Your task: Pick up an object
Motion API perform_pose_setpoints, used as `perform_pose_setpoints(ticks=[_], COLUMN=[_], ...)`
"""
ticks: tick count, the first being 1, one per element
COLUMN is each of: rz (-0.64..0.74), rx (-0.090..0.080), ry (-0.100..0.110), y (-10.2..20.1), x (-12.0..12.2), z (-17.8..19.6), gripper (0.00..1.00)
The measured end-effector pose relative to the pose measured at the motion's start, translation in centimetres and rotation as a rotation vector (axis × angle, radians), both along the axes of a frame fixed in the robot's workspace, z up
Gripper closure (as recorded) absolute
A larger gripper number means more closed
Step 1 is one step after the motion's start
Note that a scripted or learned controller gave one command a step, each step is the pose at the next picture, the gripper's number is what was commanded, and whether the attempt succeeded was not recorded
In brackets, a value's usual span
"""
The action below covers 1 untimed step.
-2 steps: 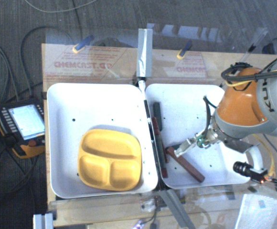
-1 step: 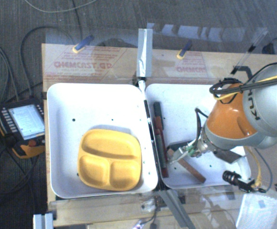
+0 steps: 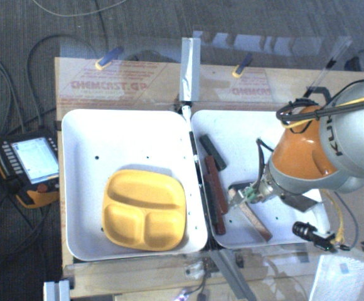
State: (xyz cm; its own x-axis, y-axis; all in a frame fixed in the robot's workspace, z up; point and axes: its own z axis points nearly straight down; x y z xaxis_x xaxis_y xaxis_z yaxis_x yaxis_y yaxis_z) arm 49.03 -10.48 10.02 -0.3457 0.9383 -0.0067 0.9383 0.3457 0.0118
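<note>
Nearest us, along the bench's near edge, we note grey metal framing (image 3: 223, 271) below the two bins.

Far left, off the bench, a handheld pendant (image 3: 28, 162) with a lit screen and orange casing lies on the dark floor, cables (image 3: 9, 80) trailing around it.

Left bin (image 3: 81, 130): white, shallow. We see one yellow divided tray (image 3: 145, 209) lying flat in its near half, right of centre, one long compartment on the far side and two smaller ones on the near side. It sits apart from the bin's left wall and close to the right wall.

Between the bins, at the far edge, a grey upright post (image 3: 189, 68) stands on the brown board (image 3: 113, 86) with red lettering. Two small clips (image 3: 108, 58) hold the board's far edge.

Right bin (image 3: 238, 127): a dark flat bar (image 3: 211, 150) lies near the left wall, angled. Just beside it, a long reddish-brown strip (image 3: 216, 190) runs near-to-far along the same wall. A second brown stick (image 3: 256, 221) lies slanted toward the near wall.

Gripper (image 3: 238, 196): low in the right bin, right of the reddish strip and at the far end of the brown stick. We cannot tell whether it is released or clenched, nor whether anything is in its grasp; the fingers are too small and blurred.

Right: the arm (image 3: 320, 152), its orange band above the wrist and grey body, reaches over the bin with a black cable (image 3: 301, 108) looped above.
</note>
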Motion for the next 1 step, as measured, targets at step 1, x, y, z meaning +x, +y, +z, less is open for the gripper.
perform_pose_setpoints(ticks=[1], rz=[-0.215], rx=[-0.001], ry=[0.018], y=[1.84], x=[3.95], z=[12.88], gripper=[1.00])
